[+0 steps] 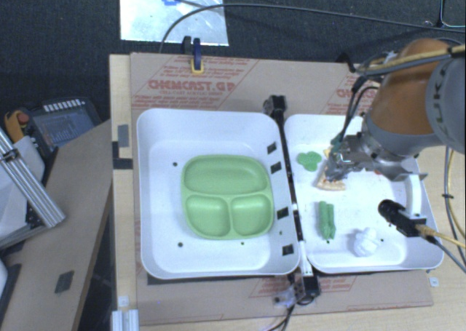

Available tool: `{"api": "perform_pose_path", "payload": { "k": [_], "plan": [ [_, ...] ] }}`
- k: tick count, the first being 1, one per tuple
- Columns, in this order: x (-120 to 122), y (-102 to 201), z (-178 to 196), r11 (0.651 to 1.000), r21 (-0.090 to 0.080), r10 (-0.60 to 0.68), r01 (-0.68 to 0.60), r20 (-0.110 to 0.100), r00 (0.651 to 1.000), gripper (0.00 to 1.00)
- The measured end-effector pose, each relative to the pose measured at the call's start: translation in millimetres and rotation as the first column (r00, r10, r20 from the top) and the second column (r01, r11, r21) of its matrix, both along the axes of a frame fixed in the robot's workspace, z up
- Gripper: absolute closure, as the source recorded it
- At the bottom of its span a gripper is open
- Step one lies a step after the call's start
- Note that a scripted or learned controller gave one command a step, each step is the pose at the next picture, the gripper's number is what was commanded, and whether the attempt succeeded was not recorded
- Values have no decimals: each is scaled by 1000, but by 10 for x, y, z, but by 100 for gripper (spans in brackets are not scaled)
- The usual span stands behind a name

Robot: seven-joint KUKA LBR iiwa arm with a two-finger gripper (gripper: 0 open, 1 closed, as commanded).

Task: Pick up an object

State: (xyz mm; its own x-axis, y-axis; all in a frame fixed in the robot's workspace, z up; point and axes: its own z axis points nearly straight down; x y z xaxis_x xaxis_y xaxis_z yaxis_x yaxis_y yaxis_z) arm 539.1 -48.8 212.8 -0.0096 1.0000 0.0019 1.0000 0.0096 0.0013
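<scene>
1. The tool of a grey KUKA arm hangs low over the far part of the right-hand white bin, reaching in from the right; whether its fingers are spread or closed cannot be told from this angle, and nothing can be seen gripped between them.
2. Directly under the tool's tip lies a flat tan piece, touching or nearly touching it; which of the two cannot be told.
3. Just to the left of the tool, a small, leafy green item rests on the bin floor, near the divider between the bins.
4. Nearer the camera, a long green piece lies lengthwise in the right bin, apart from the tan piece.
5. A crumpled white object sits near the right bin's front corner, just beside the long green piece.
6. A black cylindrical part with a yellow cable sticks in over the right bin's right side.
7. The left-hand white bin holds a pale green compartment tray, with one wide section at the back and two smaller ones in front.
8. Both bins sit side by side on a cardboard-covered surface, with a blue-and-yellow clamp at its far edge.
</scene>
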Motion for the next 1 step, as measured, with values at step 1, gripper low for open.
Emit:
{"api": "perform_pose_path", "payload": {
  "k": [1],
  "plan": [
    [96,511,103,1000,0,1,-1,1,1000,100]
  ]
}}
